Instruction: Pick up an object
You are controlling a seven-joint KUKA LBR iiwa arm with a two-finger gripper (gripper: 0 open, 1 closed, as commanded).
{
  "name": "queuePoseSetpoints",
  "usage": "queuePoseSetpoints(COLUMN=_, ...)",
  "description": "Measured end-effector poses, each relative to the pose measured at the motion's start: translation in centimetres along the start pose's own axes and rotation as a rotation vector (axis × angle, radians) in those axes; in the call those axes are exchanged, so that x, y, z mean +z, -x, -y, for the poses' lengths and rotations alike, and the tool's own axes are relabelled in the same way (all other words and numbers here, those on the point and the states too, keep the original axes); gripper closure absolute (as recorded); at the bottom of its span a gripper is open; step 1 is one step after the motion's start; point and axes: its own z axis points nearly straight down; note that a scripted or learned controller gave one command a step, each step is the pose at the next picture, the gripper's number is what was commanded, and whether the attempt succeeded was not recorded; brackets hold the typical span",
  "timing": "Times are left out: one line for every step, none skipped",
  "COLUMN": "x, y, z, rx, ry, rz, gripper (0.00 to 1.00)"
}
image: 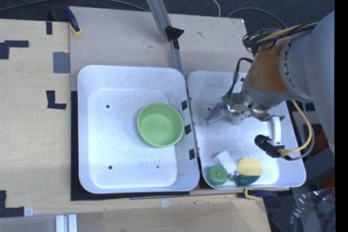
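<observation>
- Claw point(213, 114) sits low over the bare far part of the right bin point(204, 84); fingers seem spread apart, nothing between them.
- Candidate objects — a green round piece point(218, 175), white block point(225, 160) and yellow object point(250, 166) — cluster in that bin's near corner, well apart from the claw.
- Green bowl point(160, 125) rests centrally in the left bin point(87, 79).
- Judgement: nothing picked yet.

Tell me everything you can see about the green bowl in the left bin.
The green bowl is light green and round, with a smooth surface that looks like plastic. It stands upright with its opening facing up, and nothing is visible inside it. It rests on the floor of the left bin, toward that bin's right side, near the wall shared with the other bin but apart from it. Nothing else touches it; the gripper is over the right bin.
</observation>
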Motion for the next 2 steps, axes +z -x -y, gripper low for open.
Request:
queuePoseSetpoints(x=-1.4, y=-0.1, z=-0.2, rx=-0.003, ry=0.005, rz=0.000, gripper=1.00)
queuePoseSetpoints(x=-7.5, y=-0.6, z=0.1, rx=-0.001, ry=0.014, rz=0.001, gripper=1.00)
